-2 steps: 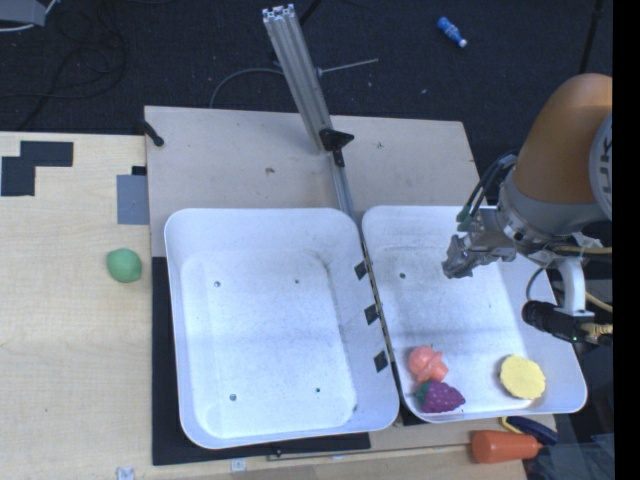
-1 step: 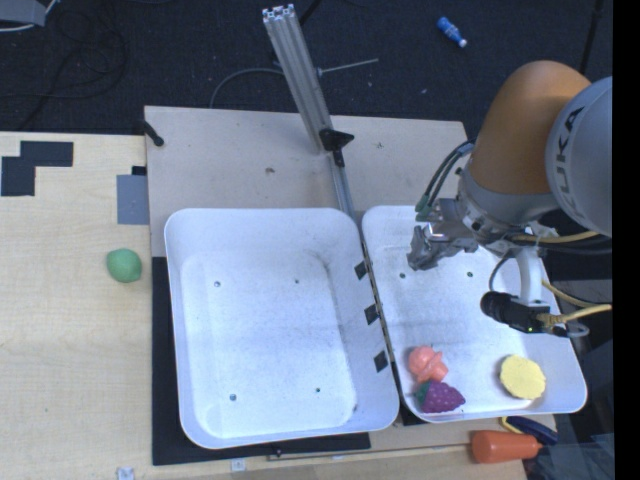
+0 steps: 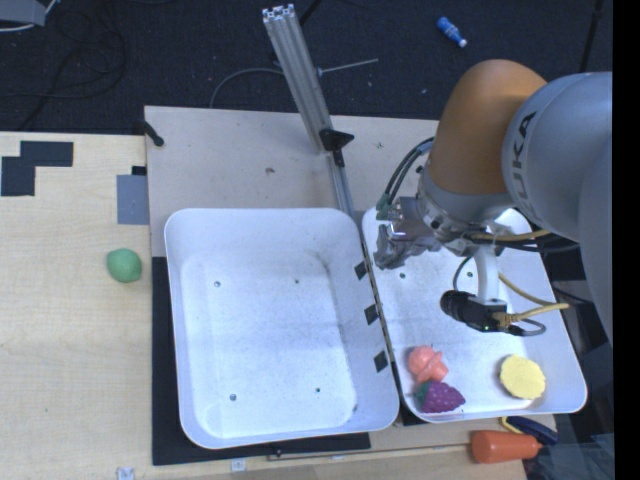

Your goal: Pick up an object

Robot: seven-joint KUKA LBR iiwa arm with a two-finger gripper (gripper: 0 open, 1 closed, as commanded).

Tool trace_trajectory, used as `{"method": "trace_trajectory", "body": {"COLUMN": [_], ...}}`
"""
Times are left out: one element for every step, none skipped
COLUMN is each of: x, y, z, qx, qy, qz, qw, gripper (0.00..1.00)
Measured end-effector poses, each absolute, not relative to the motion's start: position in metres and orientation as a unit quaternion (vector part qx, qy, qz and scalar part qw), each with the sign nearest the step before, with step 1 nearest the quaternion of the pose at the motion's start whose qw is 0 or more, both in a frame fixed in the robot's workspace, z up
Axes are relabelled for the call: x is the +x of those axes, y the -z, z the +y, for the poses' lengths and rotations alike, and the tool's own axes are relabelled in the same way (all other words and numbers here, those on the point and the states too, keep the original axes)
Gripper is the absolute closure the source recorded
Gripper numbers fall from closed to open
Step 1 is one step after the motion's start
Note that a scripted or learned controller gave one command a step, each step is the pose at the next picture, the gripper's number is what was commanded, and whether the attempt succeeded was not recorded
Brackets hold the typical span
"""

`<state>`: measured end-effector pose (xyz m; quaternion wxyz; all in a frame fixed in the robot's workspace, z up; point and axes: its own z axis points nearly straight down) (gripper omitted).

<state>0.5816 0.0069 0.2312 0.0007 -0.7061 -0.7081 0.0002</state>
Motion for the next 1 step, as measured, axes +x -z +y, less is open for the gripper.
{"method": "trace_trajectory", "body": {"x": [0.5756], "y": [-0.2362], "z": [0.0516], "qx": [-0.706], "qy": [-0.0002], "qz": [-0.708], "qw": [0.0], "gripper": [1.0]}}
